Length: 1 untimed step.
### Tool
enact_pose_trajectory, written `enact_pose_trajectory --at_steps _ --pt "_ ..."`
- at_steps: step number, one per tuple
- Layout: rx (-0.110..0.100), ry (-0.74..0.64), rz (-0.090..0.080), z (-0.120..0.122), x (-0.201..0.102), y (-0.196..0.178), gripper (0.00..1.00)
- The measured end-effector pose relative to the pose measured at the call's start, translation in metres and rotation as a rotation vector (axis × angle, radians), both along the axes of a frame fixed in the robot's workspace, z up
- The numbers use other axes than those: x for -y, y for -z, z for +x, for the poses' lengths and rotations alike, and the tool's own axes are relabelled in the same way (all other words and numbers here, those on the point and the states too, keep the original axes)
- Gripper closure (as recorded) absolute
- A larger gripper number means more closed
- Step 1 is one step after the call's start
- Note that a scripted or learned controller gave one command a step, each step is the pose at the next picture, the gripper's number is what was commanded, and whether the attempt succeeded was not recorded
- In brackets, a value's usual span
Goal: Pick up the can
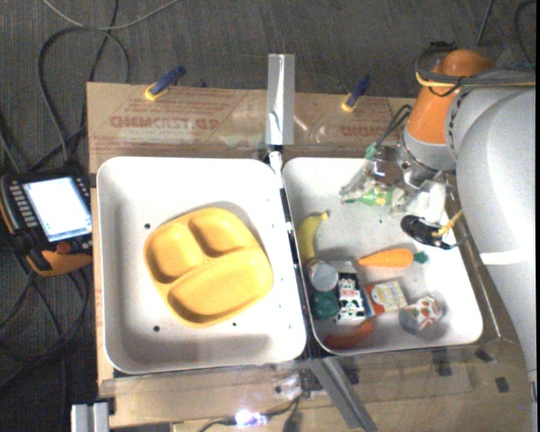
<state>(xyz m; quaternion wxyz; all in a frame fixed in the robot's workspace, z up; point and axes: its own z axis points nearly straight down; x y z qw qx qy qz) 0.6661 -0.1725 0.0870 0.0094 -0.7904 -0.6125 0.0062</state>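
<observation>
The can [422, 313], short with a white and red label, lies on its side in the front right corner of the right bin [387, 228]. My gripper [367, 187] hangs over the back of that bin, well behind the can and apart from it, with the carrot [387, 259] lying between them. Nothing shows in its grasp.
The right bin also holds a banana [310, 232] by the left wall, a grey-lidded round thing [323, 275], a teal round thing [324, 306], a cow-print carton [347, 299], a small orange box [387, 295] and a red thing [346, 335]. A yellow divided plate [209, 264] lies in the left bin [126, 196].
</observation>
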Motion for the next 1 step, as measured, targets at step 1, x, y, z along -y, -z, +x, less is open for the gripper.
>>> enact_pose_trajectory --at_steps 1 --pt "-0.015 -0.003 0.001 -0.0024 -0.0030 -0.0063 1.00"
